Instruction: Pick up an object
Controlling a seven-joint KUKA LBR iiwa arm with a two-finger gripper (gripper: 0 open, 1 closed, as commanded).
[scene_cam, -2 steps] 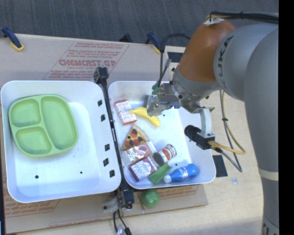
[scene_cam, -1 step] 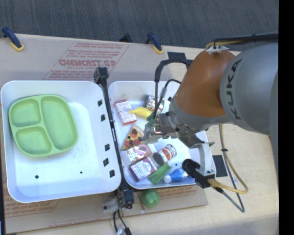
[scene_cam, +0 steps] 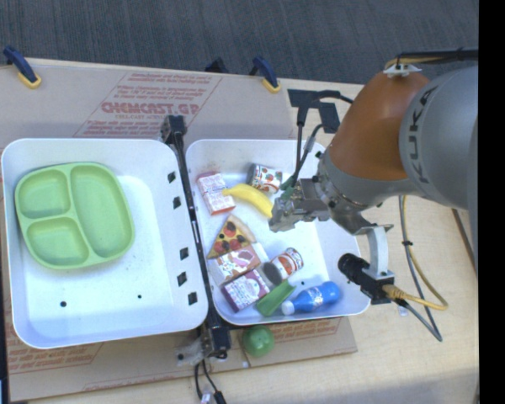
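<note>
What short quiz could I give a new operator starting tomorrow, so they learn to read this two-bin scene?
1. True or false: the green divided plate lies in the left bin.
2. Which lies nearest the gripper? A) banana B) blue bottle C) green ball
3. Where is the green ball?

Key: 1 true. 2 A. 3 Outside the bins, on the cardboard by the right bin's front edge.

The arm (scene_cam: 404, 141) hides the right bin's (scene_cam: 236, 150) far corner.
</note>
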